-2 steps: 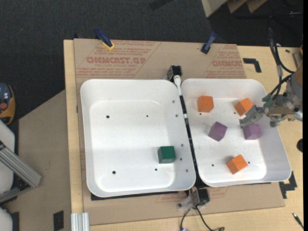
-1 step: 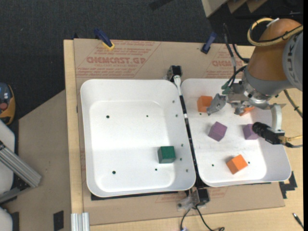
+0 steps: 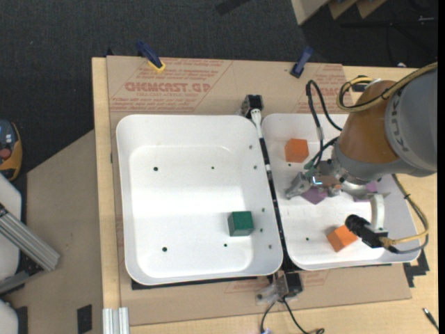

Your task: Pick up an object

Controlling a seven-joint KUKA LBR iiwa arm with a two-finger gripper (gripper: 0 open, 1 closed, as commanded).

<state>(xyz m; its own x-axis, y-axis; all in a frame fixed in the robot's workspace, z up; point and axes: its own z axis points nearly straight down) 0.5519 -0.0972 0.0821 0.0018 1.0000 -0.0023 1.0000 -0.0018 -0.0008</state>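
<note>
**Claw low in the right bin, over a purple block**

Two shallow white bins side by side on a cardboard-covered worktop point(image 3: 174, 82). In the left bin point(image 3: 139, 138), a single green block point(image 3: 240, 223), lying toward the near right part of the floor, well apart from the walls.

In the right bin point(image 3: 306, 256), three blocks. One orange block point(image 3: 297, 150) near the far left corner, clear of the arm. A second orange block point(image 3: 341, 239) near the front edge, just beside a black fitting on a cable. A purple block point(image 3: 314, 194) near the middle, partly hidden beneath the arm's wrist.

Grey arm with the orange band point(image 3: 368, 134) reaching in from the right, bent down over the right bin. Claw point(image 3: 311, 183) set low, right at the purple block, apparently touching or just above it. Impossible to tell from this slanted view whether the claw is spread or closed, or whether the block sits in its grip: too much hidden by the wrist and cables.

Two blue clamps point(image 3: 149, 56) at the far edge of the cardboard. Black clips at both ends of the seam between the bins.
</note>
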